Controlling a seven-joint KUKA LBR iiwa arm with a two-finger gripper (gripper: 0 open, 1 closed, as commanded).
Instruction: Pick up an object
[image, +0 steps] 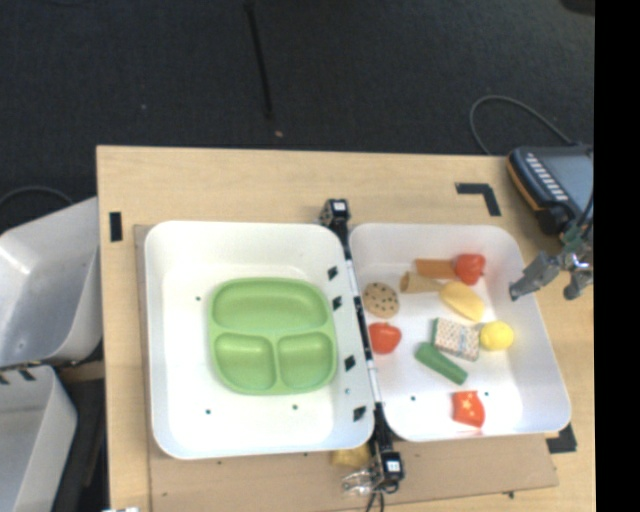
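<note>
Dark carpet surrounds the table (250, 180), where two white bins sit side by side, likely so items can move between them. At nine o'clock, the left bin (170, 400) holds a green divided plate (272, 333). The right bin (530, 400) gathers toy foods: a green block (441, 363), yellow lemon (496, 336), red tomato (469, 266). The end effector (553, 276) hovers at three o'clock, apparently spread and empty; the lemon lies near, toward seven o'clock.
</note>
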